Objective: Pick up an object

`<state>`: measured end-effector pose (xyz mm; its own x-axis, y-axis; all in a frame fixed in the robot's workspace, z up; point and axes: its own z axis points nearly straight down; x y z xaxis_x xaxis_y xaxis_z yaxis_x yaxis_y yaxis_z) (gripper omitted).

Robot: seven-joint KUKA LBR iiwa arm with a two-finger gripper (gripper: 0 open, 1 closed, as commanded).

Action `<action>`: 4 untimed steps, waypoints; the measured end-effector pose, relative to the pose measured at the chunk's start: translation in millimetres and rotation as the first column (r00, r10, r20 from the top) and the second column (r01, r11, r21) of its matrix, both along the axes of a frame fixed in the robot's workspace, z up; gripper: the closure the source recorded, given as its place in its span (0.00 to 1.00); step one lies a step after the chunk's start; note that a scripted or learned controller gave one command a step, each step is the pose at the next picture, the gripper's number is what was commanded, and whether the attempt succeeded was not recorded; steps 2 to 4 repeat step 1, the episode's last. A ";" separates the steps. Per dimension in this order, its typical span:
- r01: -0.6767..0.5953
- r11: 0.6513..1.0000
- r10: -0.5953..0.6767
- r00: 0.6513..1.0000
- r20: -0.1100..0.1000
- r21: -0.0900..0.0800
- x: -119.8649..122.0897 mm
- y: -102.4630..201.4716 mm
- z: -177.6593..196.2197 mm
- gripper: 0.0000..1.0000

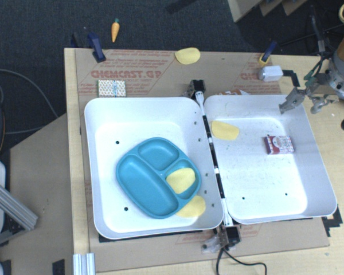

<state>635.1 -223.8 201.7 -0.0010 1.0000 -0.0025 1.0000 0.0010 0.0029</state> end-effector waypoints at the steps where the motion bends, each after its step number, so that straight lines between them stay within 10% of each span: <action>1: -0.001 1.000 0.001 1.000 -0.005 0.006 -34.9 11.0 -117.7 0.00; 4: -0.001 1.000 0.001 1.000 -0.005 0.006 -34.9 11.0 -117.7 0.00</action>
